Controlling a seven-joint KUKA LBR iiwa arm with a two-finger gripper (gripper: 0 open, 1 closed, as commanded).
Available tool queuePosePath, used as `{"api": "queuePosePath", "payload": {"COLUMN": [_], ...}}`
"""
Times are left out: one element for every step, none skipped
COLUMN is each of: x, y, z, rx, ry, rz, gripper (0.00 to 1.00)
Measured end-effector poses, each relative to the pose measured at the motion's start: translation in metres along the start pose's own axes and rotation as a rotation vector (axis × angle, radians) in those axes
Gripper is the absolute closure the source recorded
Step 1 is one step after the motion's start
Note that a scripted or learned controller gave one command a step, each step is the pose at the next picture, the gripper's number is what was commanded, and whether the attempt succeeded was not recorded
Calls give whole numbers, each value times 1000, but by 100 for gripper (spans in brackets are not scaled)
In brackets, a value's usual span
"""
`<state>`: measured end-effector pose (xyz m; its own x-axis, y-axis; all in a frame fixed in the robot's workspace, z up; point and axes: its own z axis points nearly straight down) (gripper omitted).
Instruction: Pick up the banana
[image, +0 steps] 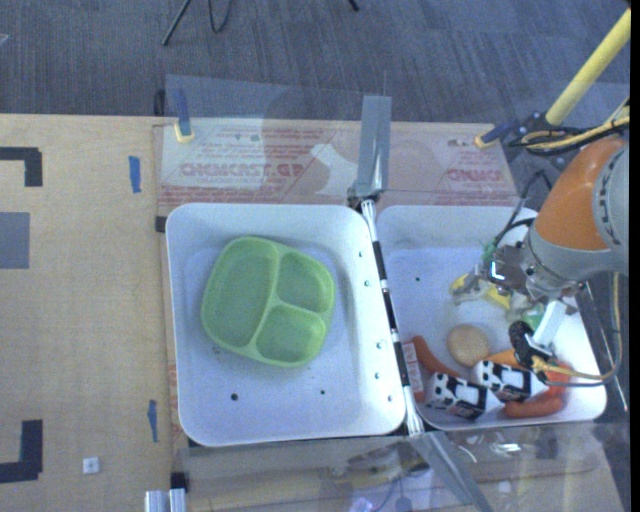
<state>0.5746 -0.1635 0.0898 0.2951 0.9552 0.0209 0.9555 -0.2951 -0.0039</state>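
The banana (466, 286) lies in the right bin (420, 250), toward its right-hand side. Only yellow bits of it show, at the left of and just below the gripper. My gripper (499, 272) hangs directly over the banana's right part, at the end of the grey arm with the orange band (585, 205). The wrist hides most of the fruit and the point of contact, so I cannot tell whether the banana is held.
A green divided plate (268, 300) sits in the left bin (190, 400). In the right bin's near part lie a round beige item (467, 345), two black-and-white patterned toys (455, 393) (506, 378) and orange-red pieces (430, 356) (538, 404). Cables hang by the wrist.
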Motion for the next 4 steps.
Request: {"api": "queuePosePath", "payload": {"x": [-3, 2, 1, 1], "y": [1, 1, 2, 2], "z": [-9, -9, -19, -19], "rx": [-8, -7, -9, -8], "ry": [-11, -4, -8, -8], "rz": [-2, -6, -8, -8], "gripper": [100, 0, 100, 0]}}
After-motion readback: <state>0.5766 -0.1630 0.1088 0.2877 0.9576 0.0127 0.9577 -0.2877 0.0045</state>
